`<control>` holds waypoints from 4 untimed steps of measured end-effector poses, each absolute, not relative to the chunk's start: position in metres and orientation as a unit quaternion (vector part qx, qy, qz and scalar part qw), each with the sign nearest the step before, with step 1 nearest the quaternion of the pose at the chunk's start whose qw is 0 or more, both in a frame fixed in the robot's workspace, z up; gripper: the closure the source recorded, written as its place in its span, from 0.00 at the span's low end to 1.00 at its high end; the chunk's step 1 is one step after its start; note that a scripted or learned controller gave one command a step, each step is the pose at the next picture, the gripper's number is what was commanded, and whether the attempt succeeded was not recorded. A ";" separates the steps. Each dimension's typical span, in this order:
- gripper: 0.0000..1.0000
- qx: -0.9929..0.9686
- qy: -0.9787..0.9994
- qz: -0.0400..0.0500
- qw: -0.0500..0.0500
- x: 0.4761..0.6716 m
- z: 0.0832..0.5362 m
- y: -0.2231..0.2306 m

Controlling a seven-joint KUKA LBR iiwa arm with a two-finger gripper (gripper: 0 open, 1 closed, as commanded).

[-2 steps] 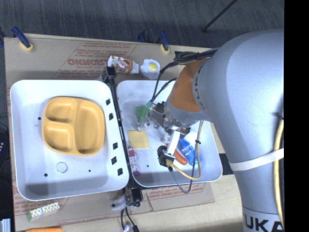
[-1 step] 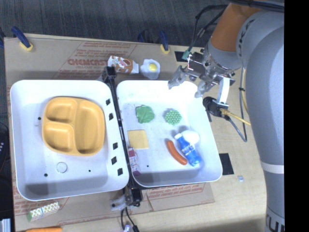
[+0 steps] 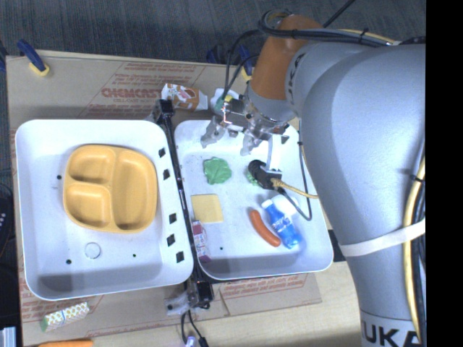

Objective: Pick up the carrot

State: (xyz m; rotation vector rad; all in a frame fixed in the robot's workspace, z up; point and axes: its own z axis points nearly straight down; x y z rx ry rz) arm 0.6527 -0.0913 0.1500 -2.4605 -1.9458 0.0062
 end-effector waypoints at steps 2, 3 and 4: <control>0.00 -0.818 -0.576 0.001 0.001 0.657 0.193 -0.044; 1.00 -0.815 -0.579 0.003 0.003 0.656 0.202 -0.043; 1.00 -0.807 -0.591 0.001 0.001 0.656 0.252 -0.081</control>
